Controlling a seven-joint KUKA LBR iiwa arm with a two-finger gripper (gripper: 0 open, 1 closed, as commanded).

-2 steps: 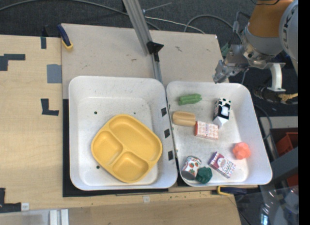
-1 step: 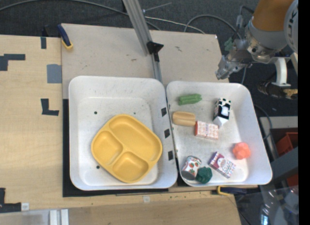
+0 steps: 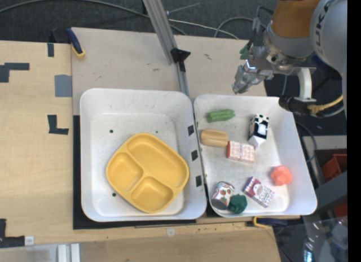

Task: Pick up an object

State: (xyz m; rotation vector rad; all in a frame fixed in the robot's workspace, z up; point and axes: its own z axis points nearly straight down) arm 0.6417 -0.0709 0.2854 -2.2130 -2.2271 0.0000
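Now left bin holds yellow tray; right bin small items; tool state unclear.

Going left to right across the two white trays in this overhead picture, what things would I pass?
Yellow divided plate → tan bread roll → pink-and-white box → black-and-white carton → orange-pink ball. The green pickle sits above the roll, so I skip it.

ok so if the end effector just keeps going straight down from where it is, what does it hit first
Probably the far rim of the right bin, just beyond the green vegetable. The end effector hangs above that edge, though height is hard to judge.
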